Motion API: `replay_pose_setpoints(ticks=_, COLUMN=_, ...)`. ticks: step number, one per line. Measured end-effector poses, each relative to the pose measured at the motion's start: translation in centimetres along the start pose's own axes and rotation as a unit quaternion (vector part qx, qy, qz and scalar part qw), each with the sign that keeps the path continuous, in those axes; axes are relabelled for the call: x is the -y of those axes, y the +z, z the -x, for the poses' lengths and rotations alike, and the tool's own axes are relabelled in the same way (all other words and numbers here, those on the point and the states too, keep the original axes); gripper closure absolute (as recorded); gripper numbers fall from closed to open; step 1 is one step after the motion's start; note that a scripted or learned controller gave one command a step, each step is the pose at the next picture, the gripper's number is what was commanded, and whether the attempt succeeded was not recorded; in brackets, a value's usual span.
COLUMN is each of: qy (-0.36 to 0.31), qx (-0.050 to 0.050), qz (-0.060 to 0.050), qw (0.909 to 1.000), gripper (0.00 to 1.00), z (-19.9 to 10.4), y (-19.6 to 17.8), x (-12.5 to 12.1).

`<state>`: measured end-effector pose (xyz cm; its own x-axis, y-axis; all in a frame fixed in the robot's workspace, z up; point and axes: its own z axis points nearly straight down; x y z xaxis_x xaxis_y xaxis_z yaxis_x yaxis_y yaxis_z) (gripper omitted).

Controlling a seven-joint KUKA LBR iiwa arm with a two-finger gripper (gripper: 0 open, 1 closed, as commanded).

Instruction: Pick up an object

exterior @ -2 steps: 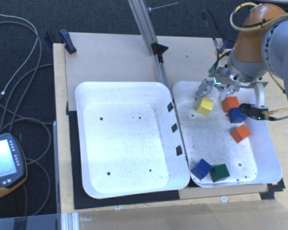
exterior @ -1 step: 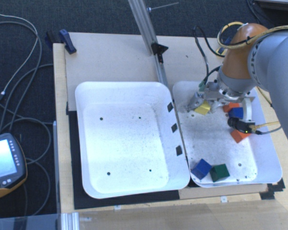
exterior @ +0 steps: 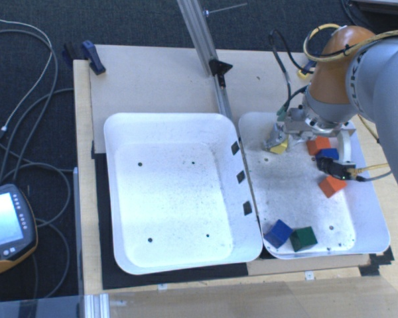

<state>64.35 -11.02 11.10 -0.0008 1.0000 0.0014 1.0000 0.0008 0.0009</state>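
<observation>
Hovering gripper (exterior: pixel 278 140) over right bin's (exterior: pixel 278 184) far-left corner, yellow block (exterior: pixel 278 148) directly beneath; finger state can't tell.

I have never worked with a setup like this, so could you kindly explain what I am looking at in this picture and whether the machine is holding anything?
This is one picture from a camera fixed above a bench, looking down at a slant. The grey machine with the orange band is a robot arm reaching in from the right. At its end is a gripper, a two-finger clamp, low over the far end of the right bin. A small yellow object sits right at its tip, but I cannot tell whether it is gripped. Two shallow white bins lie side by side. The right bin also holds orange blocks, a blue block and a green block. The left bin sits beside it.
</observation>
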Motion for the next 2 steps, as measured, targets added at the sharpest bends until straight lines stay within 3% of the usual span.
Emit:
replay_pose_setpoints(ticks=1, qy=-0.004, qx=-0.001, qz=0.004, qw=1.0000, gripper=1.00, z=-9.9, y=-9.4, x=-2.6)
replay_pose_setpoints(ticks=2, qy=-0.004, qx=-0.001, qz=0.000, qw=1.0000, gripper=1.00, z=-17.7, y=-8.8, x=-3.4)
